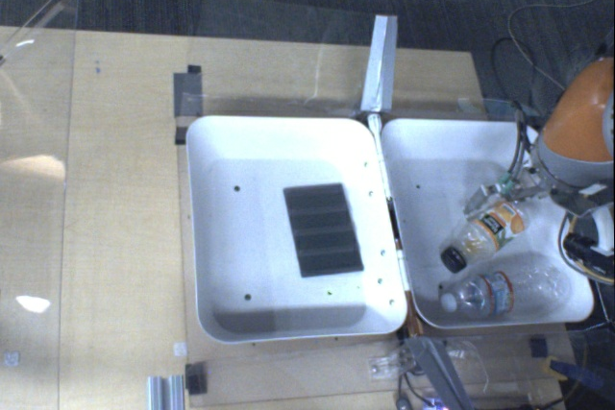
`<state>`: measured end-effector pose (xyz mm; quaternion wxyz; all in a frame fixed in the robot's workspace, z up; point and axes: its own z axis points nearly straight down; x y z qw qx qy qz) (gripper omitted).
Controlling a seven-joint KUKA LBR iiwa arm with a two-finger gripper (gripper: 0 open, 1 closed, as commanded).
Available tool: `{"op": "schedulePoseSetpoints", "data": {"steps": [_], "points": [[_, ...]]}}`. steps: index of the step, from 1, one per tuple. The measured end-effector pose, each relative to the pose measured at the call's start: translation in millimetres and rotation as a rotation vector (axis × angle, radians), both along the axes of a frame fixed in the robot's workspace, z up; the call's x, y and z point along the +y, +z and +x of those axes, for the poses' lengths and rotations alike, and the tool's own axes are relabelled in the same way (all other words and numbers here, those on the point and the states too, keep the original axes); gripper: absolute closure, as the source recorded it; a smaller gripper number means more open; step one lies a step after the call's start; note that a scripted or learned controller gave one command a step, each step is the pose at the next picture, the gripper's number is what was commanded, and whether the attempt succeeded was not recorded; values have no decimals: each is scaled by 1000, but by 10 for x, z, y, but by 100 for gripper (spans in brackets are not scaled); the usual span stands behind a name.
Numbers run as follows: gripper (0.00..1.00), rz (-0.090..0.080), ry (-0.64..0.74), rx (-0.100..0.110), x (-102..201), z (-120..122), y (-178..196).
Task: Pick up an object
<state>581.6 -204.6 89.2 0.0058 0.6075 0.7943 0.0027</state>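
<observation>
In the right bin (432, 144) lies a small bottle (485, 235) with a black cap and a yellow-and-black label, slanting from lower left to upper right. Below it a clear plastic bottle (500, 291) with a white cap and a blue label lies on its side. My gripper (498, 194) reaches in from the right and sits at the upper end of the yellow-labelled bottle, touching or just above it. A flat black ribbed pad (323, 229) rests in the middle of the left bin (221, 206).
The grey arm with its orange band (581, 125) covers the right bin's right side. Cables (586, 250) hang over that bin's right rim. A metal post (380, 62) stands behind the seam between the bins. Bare wooden bench (96, 206) lies to the left.
</observation>
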Motion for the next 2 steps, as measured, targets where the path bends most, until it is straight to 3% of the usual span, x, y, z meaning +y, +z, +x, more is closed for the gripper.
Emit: {"op": "schedulePoseSetpoints", "data": {"steps": [1,2], "points": [[100,1,3,-7,19,31,129],[0,1,2,-7,17,30,129]]}}
